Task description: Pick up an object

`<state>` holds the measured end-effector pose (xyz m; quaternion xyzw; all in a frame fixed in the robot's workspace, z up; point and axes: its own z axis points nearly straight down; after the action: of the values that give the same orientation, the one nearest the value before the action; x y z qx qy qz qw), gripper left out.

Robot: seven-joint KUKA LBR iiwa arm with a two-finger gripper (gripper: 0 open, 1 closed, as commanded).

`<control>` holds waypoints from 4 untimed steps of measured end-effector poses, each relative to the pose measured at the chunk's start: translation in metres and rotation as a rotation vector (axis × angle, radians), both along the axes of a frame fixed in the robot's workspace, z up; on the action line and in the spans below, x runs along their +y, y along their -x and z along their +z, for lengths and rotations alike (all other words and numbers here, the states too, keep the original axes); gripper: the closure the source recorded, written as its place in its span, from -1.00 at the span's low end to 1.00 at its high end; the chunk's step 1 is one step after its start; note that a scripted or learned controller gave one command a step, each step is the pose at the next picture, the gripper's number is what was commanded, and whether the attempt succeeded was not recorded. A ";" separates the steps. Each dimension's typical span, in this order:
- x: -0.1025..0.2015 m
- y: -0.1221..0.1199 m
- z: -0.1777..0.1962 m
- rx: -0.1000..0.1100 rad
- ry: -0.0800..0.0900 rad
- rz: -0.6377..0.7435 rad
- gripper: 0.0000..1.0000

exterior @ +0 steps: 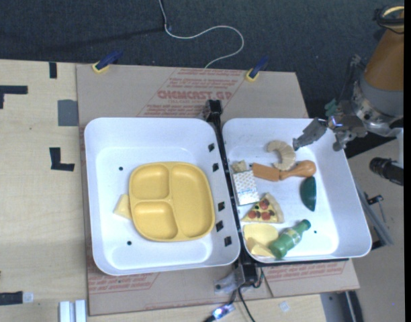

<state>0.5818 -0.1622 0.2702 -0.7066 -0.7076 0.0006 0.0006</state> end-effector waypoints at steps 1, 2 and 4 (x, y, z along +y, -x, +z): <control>0.001 -0.006 -0.062 0.004 0.000 0.000 -1.00; 0.001 -0.012 -0.122 0.001 0.001 0.001 -1.00; 0.007 -0.003 -0.186 0.000 0.001 0.000 -1.00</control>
<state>0.5846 -0.1547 0.0839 -0.7064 -0.7078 0.0011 0.0004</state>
